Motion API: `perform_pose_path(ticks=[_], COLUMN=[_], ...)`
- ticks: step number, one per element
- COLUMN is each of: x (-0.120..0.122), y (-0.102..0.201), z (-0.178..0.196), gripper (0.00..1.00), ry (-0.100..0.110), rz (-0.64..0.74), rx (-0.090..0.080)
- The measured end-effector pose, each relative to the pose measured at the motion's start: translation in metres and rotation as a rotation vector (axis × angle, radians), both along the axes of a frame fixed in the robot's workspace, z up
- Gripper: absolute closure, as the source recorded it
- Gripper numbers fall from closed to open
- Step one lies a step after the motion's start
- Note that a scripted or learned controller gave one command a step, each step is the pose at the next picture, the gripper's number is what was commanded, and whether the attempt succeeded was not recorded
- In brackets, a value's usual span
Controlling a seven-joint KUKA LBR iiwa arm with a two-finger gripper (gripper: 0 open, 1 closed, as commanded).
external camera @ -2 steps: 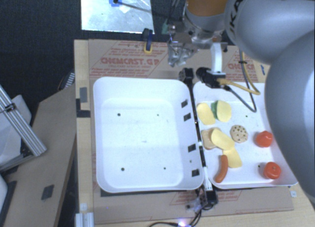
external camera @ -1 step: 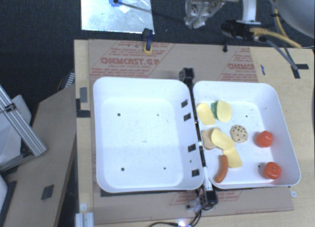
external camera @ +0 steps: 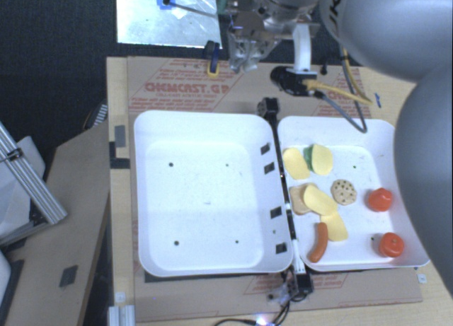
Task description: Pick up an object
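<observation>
- The arm (external camera: 382, 13) fills the upper right, well above the right bin (external camera: 386, 132), and cuts off that bin's right side.
- The left bin (external camera: 205, 190) lies just beside the right bin, sharing the black-clipped middle seam.
- The right bin holds all the pickable things, clustered toward its seam side.
- The gripper (external camera: 244, 54) hangs beyond the far edge of the bins, up and left of the right bin; whether it is spread or closed cannot be told, and nothing is seen in it.
- The sausage (external camera: 318, 242), a likely target, lies in the right bin's near corner, well apart from the gripper, toward the viewer and to the right, its long axis running roughly near-to-far.
- The cookie (external camera: 344, 191) sits mid-bin; two tomatoes (external camera: 380, 199) lie toward the arm side.
</observation>
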State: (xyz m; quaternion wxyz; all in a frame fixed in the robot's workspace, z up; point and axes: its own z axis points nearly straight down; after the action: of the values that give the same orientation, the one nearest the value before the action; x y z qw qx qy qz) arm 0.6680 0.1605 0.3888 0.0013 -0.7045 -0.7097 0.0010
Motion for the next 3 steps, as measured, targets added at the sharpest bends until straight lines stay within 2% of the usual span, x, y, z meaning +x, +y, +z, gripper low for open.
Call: perform_pose_path(ticks=[1,2,3], x=[0.0,-0.009,0.001], y=[0.045,0.075,0.068], z=[-0.056,-0.11,0.031], gripper=[1.0,1.0,1.0], ry=[-0.004,-0.004,-0.018], rz=[-0.001,-0.002,-0.001], rx=[0.0,0.0,0.004])
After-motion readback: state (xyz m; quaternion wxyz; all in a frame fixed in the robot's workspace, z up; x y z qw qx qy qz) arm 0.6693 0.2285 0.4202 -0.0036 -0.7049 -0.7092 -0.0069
